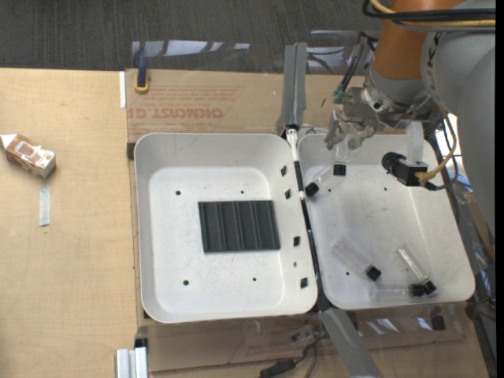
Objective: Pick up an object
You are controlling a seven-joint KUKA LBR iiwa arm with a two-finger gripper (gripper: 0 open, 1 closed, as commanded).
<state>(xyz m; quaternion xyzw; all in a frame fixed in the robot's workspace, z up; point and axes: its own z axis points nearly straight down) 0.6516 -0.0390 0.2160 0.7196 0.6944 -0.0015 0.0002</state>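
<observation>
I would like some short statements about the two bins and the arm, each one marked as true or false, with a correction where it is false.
1. A dark ribbed rectangular pad lies in the left bin. True.
2. The gripper is above the left bin. False: it is above the far edge of the right bin.
3. Clear tubes with black caps lie near the front of the right bin. True.
4. The small carton lies inside the right bin. False: it lies on the wooden bench, left of both bins.
5. The gripper holds the ribbed pad. False: the pad lies flat in the left bin, far from the gripper.
</observation>
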